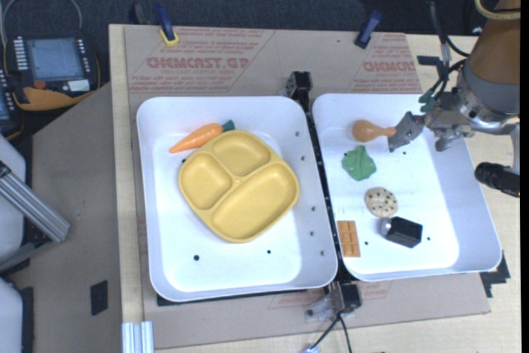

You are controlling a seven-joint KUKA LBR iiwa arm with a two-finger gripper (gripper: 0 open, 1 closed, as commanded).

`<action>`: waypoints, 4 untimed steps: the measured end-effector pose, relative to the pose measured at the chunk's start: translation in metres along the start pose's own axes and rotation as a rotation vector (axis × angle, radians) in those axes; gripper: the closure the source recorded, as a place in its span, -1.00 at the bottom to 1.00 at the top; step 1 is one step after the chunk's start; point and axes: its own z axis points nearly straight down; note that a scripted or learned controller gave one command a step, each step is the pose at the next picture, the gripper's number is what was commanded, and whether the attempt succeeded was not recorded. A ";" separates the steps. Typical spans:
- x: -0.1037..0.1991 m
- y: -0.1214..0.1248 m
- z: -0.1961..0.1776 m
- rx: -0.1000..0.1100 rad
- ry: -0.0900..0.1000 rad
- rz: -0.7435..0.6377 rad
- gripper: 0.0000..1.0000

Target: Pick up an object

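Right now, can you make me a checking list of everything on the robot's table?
Surface: brown board bearing the left bin and the right bin side by side.
Job's things: right bin holds a drumstick, green leaf, cookie, black block and orange wafer.
Clutter: left bin holds a yellow divided plate with a carrot at its upper left edge.
Grippers: gripper open, above the right bin's upper right, holding nothing.
Cables: black cables by the arm.
Surroundings: handheld controller at left; blue clamps on the board's far edge.
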 end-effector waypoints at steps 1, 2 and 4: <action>0.000 0.002 -0.005 -0.011 -0.002 -0.002 -1.00; -0.006 0.009 0.039 -0.009 -0.001 -0.002 -1.00; -0.005 0.011 0.146 -0.006 0.000 -0.002 -1.00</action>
